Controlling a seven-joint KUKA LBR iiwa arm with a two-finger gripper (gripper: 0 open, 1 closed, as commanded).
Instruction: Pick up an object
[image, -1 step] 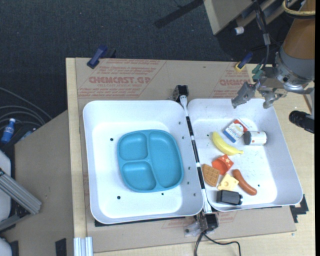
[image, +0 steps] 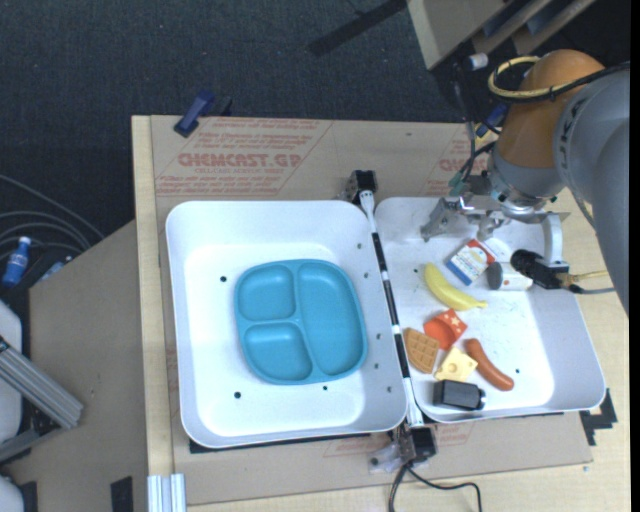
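From the overhead camera, the arm (image: 592, 125) comes in from the right, its orange band up top, and the gripper (image: 478, 214) hangs over the far end of the right bin (image: 545, 335), close to the back wall. Whether the jaws are apart or together I cannot tell from this angle, and nothing can be seen clamped between them. Just beneath the gripper on the near side, a small carton (image: 468, 262) in white, blue and red lies on the bin floor, the closest thing to it. It sits beside the tool, not inside it, and I cannot say whether the two touch. Just in front of the carton a banana (image: 450, 288) lies slantwise, near the bin's left wall. Further toward the front there's a cluster: a red-orange piece (image: 446, 326), a waffle (image: 421, 350) to its left against the wall, a yellow wedge (image: 456, 364) below them, and a sausage (image: 489, 366) angled off to the right of the wedge. At the front edge sits a black block (image: 458, 395), touching or nearly touching the wedge. All of that cluster is well apart from the gripper. Over in the left bin (image: 190, 232), a blue plate (image: 298, 320) with three compartments lies flat near the middle. Both bins rest on the brown bench (image: 250, 160).
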